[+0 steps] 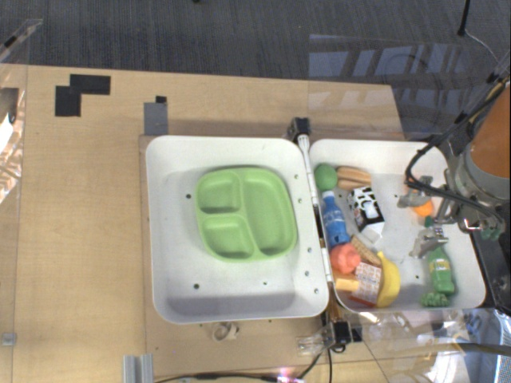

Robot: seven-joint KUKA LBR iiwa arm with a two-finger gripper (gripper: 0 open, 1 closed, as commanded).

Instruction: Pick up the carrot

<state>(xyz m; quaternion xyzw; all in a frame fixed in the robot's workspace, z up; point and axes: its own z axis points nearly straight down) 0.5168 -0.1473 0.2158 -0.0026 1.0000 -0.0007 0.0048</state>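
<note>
The arm point(489, 154) enters at the right edge as a broad rounded body with an orange-brown surface, ringed below by a pale grey collar. Black cables point(447, 138) loop out from it in thin arcs, one curving round to the left, others running up toward the corner. Beneath the collar sits the gripper point(431, 234), a cluster of silver-grey metal brackets and small fittings with dark joints; its finer parts are too small and blurred to make out with confidence.

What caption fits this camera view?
Pincer hovers beside an orange carrot in the cluttered right bin; green tray sits left.
</note>
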